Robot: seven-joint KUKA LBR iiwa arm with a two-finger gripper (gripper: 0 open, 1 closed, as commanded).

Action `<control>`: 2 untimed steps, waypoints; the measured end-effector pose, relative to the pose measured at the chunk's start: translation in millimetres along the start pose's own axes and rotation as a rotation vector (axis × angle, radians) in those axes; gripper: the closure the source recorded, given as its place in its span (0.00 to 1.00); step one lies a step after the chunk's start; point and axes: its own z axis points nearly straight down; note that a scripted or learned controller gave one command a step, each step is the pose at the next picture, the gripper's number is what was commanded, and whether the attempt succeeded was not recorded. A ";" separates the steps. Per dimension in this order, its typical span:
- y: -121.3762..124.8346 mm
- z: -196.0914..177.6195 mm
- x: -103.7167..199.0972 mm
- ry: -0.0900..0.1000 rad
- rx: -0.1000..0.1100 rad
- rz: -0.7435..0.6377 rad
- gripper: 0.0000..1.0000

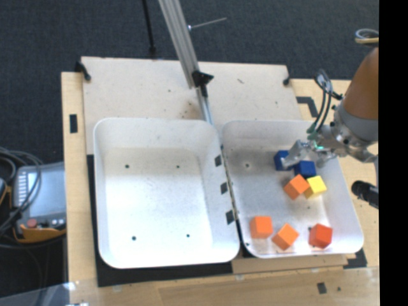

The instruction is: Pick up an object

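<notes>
Counter (159, 88): a pale wooden top with a lighter board laid over it, carrying 2 shallow white bins side by side.
Left bin (108, 247): a shallow white plastic tray with rounded corners, speckled with dark marks on its floor.
Right bin (255, 136): a matching shallow white plastic tray, touching the left bin along their shared edge; all 7 blocks lie in its right half.
Arm (363, 94): grey with an orange band, reaching in from the right edge over the right bin's upper right part.
Metal rail (178, 34): a slanted silver profile running from the top edge down toward the seam between the bins.
Pincer (298, 157): low over the right bin, just beside the 2 blue blocks; I cannot tell how its tips stand, nor whether anything sits between them.
Blue blocks: 1 blue cube (282, 160) at the pincer's left, 1 blue cube (307, 169) just below it.
Middle pair: an orange cube (296, 187) touching a yellow cube (316, 185), directly under the blue ones.
Front row: an orange cube (261, 226), a tilted orange cube (285, 236) and a red cube (320, 235), near the bin's front wall.
</notes>
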 end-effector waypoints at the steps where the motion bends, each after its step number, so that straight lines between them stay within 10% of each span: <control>1: -10.6 53.5 -1.6 -0.001 0.005 0.002 0.00; 2: -11.7 109.5 -0.1 -0.008 -0.006 0.005 0.00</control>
